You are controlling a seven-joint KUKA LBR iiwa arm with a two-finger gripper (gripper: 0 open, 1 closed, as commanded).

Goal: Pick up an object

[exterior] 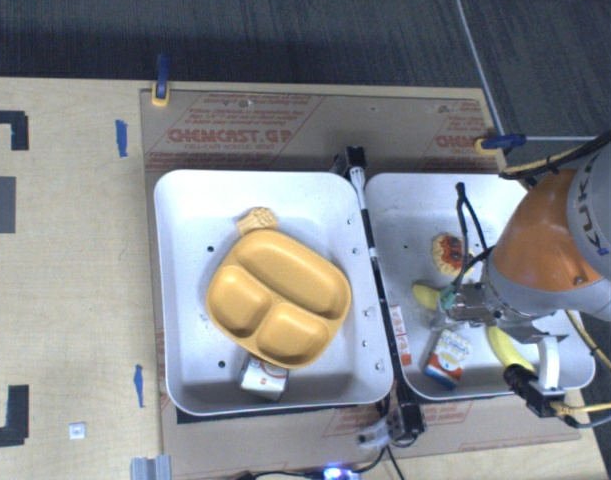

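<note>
In the right bin (405,208) my gripper (463,308) hangs low, under the orange band of the arm (545,243). It is just above a small white and orange carton (447,356) and right beside a yellow banana-shaped piece (426,295). A red and yellow round toy (449,252) lies a little farther back. Another yellow piece (502,346) lies to the right of the carton, partly under the arm. The wrist hides the fingertips.
The left bin (185,268) holds a large yellow divided plate (277,296), a small tan item (256,219) behind it and a white box (263,378) at its front edge. A black divider (370,258) runs between the bins. Cables trail at the front right.
</note>
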